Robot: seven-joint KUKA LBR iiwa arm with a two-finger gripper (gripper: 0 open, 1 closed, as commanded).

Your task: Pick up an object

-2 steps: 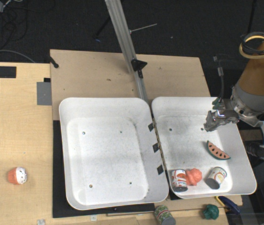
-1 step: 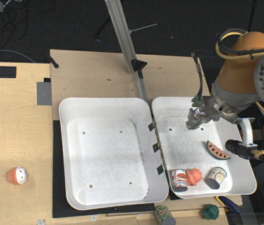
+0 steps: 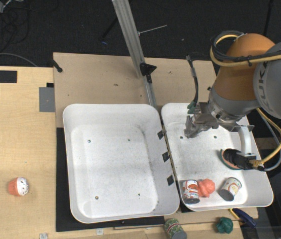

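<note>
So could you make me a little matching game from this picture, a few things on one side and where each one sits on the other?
Things:
1. gripper
2. orange ball
3. green toy
4. two cans

Places:
A. on the wooden bench left of both bins
B. over the far part of the right bin
C. along the near edge of the right bin, a pink lump between them
D. outside the bins, just past the right bin's near rim

Pairs: 1-B, 2-A, 3-D, 4-C
</note>
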